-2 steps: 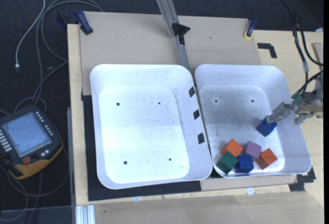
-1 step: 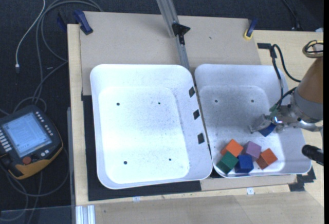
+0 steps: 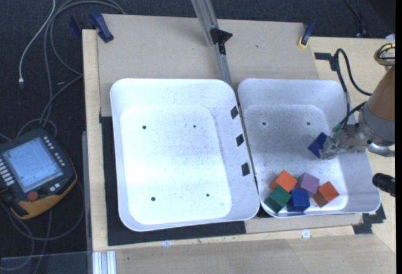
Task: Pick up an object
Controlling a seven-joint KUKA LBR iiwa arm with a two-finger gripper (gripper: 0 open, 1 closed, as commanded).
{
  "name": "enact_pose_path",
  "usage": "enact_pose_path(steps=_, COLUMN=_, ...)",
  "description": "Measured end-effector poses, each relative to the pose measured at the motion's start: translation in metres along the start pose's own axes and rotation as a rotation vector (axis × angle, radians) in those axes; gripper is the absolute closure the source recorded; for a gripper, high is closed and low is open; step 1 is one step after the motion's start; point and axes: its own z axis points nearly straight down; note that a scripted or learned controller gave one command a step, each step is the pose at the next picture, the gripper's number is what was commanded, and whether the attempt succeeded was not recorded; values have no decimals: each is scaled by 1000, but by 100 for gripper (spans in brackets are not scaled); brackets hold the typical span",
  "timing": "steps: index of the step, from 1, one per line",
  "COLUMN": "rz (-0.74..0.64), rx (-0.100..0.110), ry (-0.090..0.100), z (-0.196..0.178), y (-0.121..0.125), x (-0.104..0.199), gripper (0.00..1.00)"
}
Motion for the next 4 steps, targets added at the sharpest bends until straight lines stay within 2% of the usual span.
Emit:
enact_pose_path(steps=1, rz=0, rx=1, ry=0, z=1, y=0, x=0, gripper=0)
enact_pose_path(steps=2, rz=2, rx=5, ry=1, z=12, y=-27, x=0, gripper=0)
enact_pose_path(steps=3, rz=-2, rx=-4, ry=-4, z=11, y=13, x=0, gripper=0)
enact_pose_path(steps=4, rz=-1, rx=-4, ry=-4, z=0, y=13, x=0, gripper=100)
